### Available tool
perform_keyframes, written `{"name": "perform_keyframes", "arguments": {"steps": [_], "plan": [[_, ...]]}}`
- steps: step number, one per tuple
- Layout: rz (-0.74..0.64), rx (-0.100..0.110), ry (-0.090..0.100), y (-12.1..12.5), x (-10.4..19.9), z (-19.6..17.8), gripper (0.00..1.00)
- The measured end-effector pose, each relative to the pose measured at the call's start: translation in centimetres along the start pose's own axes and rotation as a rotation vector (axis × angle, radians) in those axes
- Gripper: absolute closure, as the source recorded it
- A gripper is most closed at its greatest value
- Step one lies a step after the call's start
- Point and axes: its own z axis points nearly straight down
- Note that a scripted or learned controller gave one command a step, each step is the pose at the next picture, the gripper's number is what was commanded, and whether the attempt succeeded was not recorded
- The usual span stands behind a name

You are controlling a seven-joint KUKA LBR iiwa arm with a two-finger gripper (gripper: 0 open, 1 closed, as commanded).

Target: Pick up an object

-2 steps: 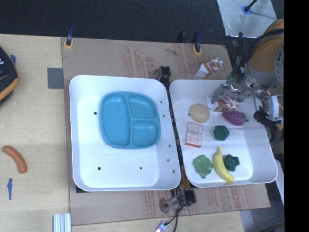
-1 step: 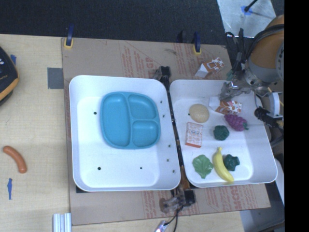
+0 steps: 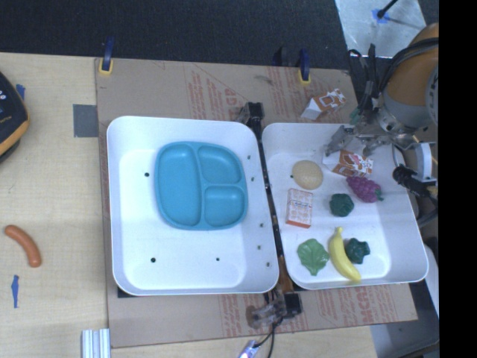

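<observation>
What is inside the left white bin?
Inside the left bin lies one blue divided plate with three compartments holding nothing. Whatever is beneath the plate is covered.

Wooden bench (image 3: 52, 200) covered in the middle by a cardboard sheet (image 3: 186, 88). On the cardboard: left bin (image 3: 123, 200) and right bin (image 3: 402, 237), side by side, and a small packet (image 3: 326, 104) near the far edge. On bare wood, left: a sausage (image 3: 24, 245) and a strip of grey tape (image 3: 85, 120).
</observation>
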Motion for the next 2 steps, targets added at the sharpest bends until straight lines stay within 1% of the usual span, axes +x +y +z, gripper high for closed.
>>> {"name": "perform_keyframes", "arguments": {"steps": [1, 2], "plan": [[0.011, 0.018, -0.003, -0.6, -1.9, 3.2, 0.00], [0.007, 0.018, -0.004, -0.5, -1.8, 2.1, 1.00]]}}
